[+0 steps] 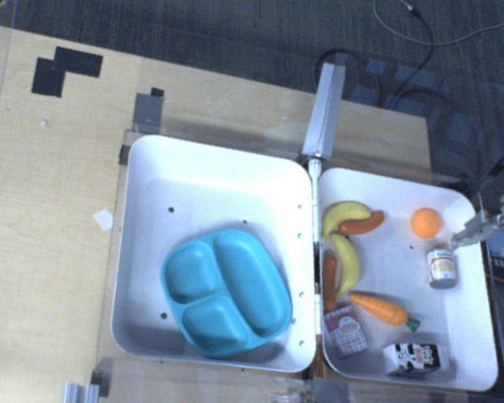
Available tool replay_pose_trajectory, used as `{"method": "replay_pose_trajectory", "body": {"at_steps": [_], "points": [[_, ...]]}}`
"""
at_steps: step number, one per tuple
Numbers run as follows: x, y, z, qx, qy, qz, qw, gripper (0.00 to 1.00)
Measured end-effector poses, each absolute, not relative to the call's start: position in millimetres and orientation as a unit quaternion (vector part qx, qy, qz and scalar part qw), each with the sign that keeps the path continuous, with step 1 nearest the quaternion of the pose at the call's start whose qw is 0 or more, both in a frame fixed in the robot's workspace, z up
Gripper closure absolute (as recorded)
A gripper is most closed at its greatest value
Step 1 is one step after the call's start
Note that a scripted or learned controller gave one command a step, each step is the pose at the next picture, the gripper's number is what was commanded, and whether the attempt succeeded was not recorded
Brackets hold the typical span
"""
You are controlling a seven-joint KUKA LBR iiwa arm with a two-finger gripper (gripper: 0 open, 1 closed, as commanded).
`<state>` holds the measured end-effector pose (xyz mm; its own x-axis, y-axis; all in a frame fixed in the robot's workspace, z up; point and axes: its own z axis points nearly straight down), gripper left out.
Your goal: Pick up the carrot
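Observation:
The carrot (379,309) is orange with a green stub at its right end. It lies flat in the lower middle of the right bin (489,324), pointing left and right. At the far right, a grey part of my gripper (473,231) reaches over that bin's right rim. It is well up and to the right of the carrot and apart from it. Nothing shows held there.
Around the carrot lie two bananas (345,244), a red sausage (360,224), an orange ball (426,222), a small jar (442,268), a reddish packet (345,332) and a black-and-white carton (415,357). A blue divided plate (226,291) sits in the left bin (148,227).

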<state>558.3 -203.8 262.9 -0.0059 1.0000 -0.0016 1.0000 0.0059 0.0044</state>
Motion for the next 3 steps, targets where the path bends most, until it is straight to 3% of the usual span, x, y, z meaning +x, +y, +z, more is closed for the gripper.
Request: {"method": "replay_pose_trajectory", "body": {"at_steps": [1, 2, 3], "points": [[487.9, -166, 120, 0.607, 0.795, 0.0009, 0.002, 0.00], [490.8, -115, 90, 0.653, 0.757, 0.0031, 0.007, 0.00], [493.4, -114, 102, 0.652, 0.758, 0.0057, 0.008, 1.00]]}}
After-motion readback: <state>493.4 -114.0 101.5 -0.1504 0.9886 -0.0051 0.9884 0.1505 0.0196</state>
